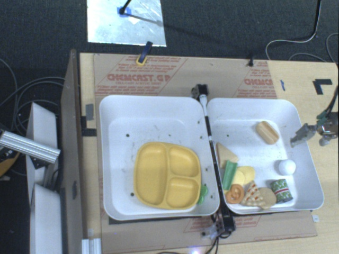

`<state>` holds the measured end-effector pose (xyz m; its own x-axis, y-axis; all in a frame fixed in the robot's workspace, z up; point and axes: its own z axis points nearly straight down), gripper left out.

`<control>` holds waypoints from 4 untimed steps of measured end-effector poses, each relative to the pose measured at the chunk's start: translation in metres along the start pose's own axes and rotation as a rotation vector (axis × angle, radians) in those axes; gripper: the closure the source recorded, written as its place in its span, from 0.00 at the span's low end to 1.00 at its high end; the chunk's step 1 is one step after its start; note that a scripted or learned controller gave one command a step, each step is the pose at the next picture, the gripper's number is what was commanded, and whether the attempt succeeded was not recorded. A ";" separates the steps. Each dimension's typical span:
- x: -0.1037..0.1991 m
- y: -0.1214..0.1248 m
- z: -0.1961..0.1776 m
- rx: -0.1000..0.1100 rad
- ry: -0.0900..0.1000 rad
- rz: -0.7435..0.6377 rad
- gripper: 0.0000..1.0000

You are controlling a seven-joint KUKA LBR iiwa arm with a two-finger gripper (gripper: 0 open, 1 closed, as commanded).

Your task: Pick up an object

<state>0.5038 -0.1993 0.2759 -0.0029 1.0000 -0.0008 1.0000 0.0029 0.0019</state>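
The right bin (249, 112) holds several toy foods: a tan bread roll (268, 132), a white ball (286, 166), a green-and-red can (282, 190), a green stick (229, 174), an orange ring (234, 193), a pale wedge (226, 153) and a pizza slice (253, 196). My gripper (312, 131) sits at the right edge of the view, over the right bin's outer rim and right of the bread roll. Nothing shows between its fingers.
The left bin (122, 115) holds a yellow divided plate (167, 174), with a small green piece (203, 193) at its lower right corner. A black divider (210, 142) runs between the bins. Cardboard lines the bench behind them.
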 end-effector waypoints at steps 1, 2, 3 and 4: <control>-0.006 0.055 0.108 0.003 0.001 -0.004 0.00; 0.022 0.095 0.175 0.001 0.001 -0.006 0.00; -0.009 0.107 0.146 -0.003 -0.002 0.003 0.00; 0.023 0.097 0.145 0.001 0.001 -0.003 0.00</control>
<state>0.6011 -0.1762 0.1313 -0.0061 1.0000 0.0002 1.0000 0.0061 0.0007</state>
